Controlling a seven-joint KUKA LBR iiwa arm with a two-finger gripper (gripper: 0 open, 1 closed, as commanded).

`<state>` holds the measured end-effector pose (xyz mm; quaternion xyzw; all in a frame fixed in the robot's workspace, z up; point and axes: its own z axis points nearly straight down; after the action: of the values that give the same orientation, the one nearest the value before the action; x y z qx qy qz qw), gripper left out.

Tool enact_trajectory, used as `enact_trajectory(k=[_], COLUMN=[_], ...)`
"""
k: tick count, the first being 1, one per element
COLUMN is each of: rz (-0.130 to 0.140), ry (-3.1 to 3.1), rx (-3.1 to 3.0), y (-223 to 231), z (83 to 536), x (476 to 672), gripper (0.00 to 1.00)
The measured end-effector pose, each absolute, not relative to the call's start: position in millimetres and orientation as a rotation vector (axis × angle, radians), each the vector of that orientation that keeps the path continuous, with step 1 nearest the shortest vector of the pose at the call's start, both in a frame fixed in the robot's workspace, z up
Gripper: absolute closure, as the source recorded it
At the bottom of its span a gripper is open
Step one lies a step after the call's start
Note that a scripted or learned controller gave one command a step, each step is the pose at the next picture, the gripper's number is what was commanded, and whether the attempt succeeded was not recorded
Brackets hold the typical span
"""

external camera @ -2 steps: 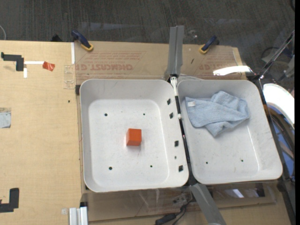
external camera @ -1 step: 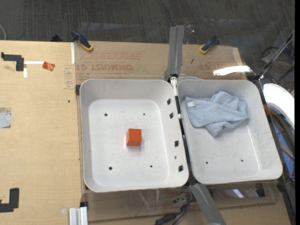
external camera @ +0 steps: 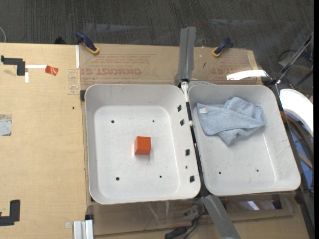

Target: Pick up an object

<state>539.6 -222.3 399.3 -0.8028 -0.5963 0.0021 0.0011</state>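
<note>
Here, an orange block (external camera: 142,146) is lying in the left bin (external camera: 99,183); seemingly light and stiff, best gripped across flat sides. The claw's state cannot be told.

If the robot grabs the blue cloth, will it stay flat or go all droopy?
Probably droopy. The cloth already lies crumpled in folds in the right bin, so it looks soft and would likely hang down from wherever it is pinched. It seems light, and a push would probably bunch it up rather than slide it whole.

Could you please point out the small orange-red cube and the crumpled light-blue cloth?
small orange-red cube (external camera: 142,146), camera view, on its top face.
crumpled light-blue cloth (external camera: 230,118), camera view, on its bunched middle.
</note>
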Motion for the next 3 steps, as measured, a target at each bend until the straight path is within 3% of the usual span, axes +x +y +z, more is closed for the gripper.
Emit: enact_trajectory(k=[1,2,3], rz=[0.008,0.006,0.006], ry=[-1.646,-1.849,-1.850], rx=[-2.674,-2.538,-2.537], y=[-208,-213,-213], z=[431,430,430], x=[634.6,599.2,599.2], gripper=[1.00,1.00,0.00])
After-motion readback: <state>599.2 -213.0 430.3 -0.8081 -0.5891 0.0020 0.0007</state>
